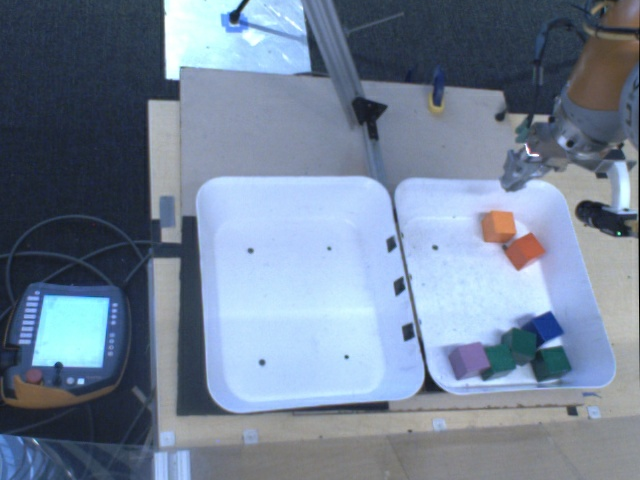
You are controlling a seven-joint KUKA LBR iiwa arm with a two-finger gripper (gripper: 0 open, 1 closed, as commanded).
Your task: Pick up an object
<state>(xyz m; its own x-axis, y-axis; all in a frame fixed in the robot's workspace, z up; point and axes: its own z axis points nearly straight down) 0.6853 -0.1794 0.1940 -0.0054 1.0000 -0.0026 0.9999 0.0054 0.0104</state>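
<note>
Overhead, claw (pixel 517 175) hovers above right bin's (pixel 585 298) rim, touching nothing.

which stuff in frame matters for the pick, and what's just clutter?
Job:
- gripper
- two orange blocks
- blue block
- green blocks
- purple block
- right bin

Clutter:
- left bin
- teach pendant
- clamp

A teach pendant (pixel 62 345) with a lit screen is lying on the dark floor at the near left, its cables (pixel 60 243) looping behind it. A slanted metal pole (pixel 340 53) is crossing the far bench edge, and a blue-handled clamp (pixel 437 88) is sitting far right.
</note>
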